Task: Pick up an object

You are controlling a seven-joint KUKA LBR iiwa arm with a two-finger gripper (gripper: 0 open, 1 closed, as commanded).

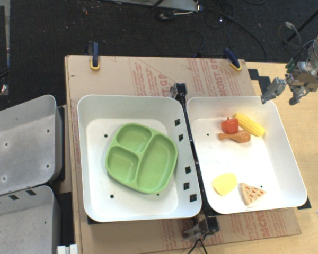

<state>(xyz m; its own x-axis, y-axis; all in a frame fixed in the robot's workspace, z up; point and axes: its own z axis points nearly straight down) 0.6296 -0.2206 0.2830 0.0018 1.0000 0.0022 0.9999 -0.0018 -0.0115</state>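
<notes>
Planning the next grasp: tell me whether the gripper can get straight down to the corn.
Probably yes. The corn lies uncovered near the bin's far wall, the tomato alongside, and the gripper hangs open just beyond that corner.

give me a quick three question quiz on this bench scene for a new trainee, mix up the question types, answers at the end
1. True or false: the green tray lies in the left bin.
2. Which item touches the corn cob? A) tomato B) pizza slice C) yellow disc
3. Fill in: the open pincer hovers above the right bin's far ____ corner.

Key: 1 true; 2 A; 3 right.
</notes>
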